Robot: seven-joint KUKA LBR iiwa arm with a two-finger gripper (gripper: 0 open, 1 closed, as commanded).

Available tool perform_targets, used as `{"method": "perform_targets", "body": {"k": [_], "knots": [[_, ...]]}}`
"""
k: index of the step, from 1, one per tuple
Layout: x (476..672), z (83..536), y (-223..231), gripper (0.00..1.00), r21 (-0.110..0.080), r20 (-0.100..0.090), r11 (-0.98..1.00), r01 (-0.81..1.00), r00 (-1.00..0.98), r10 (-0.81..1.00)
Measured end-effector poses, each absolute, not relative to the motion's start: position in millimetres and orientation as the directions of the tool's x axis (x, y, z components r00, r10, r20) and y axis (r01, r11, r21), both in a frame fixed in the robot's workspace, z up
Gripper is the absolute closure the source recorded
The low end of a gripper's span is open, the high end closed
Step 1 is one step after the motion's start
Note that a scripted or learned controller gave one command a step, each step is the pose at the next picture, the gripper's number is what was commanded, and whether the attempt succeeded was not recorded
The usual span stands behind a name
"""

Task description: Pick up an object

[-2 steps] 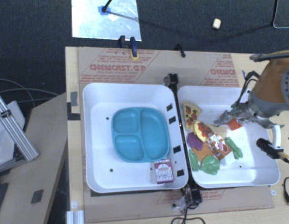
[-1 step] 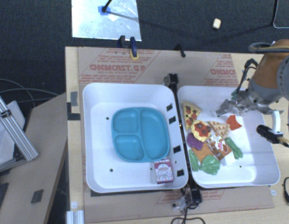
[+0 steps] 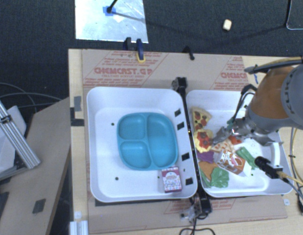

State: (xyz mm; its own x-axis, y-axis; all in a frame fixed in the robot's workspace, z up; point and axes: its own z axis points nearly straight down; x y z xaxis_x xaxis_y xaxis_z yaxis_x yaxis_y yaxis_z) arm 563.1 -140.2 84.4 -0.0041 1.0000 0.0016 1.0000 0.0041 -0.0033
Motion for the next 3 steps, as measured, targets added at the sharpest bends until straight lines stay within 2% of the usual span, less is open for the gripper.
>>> {"method": "perform_targets", "body": {"k": [1, 2, 3], "knots": [[567.1, 95, -143, 1.00, 0.004, -0.001, 0.004, 1.000, -0.004, 1.000], [673.8, 191, -99, 1.00, 0.017, -0.002, 0.012, 1.000, -0.012, 1.000], [614.5, 211, -58, 1.00, 0.000, 0.002, 0.007, 1.000, -0.007, 1.000]]}}
